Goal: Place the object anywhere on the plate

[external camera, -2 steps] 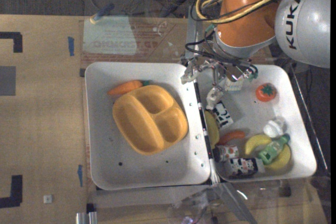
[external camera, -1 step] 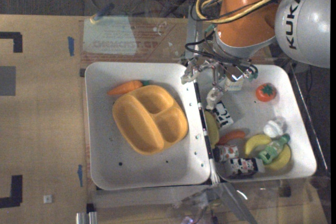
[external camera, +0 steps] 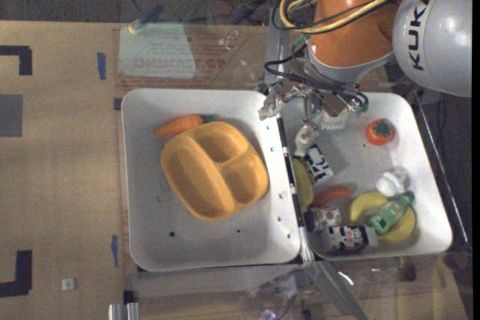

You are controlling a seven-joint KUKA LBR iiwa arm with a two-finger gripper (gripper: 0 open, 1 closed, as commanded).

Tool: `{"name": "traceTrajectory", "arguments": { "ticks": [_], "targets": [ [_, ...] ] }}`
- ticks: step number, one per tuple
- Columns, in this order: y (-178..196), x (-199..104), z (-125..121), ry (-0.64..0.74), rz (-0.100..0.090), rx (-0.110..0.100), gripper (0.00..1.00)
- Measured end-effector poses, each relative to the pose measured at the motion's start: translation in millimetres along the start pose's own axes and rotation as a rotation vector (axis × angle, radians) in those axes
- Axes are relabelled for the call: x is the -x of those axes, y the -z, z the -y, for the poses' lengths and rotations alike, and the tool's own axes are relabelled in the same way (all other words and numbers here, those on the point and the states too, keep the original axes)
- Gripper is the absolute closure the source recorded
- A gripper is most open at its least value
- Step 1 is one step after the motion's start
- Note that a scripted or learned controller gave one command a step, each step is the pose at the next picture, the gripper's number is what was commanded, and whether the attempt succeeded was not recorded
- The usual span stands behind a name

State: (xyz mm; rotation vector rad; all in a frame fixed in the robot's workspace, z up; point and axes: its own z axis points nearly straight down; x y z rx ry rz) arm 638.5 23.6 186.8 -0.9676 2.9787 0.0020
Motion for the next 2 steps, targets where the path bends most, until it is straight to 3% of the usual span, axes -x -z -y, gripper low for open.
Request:
{"name": "traceTrajectory", "arguments": {
  "ticks": [1,2],
  "targets": [
    [-0.2,-47.8,-31.6,0.063,-0.004,0.002,0.0],
    [31.8,-45.7,-58.9,0.032,-0.001,0.0,0.0]
  ]
}}
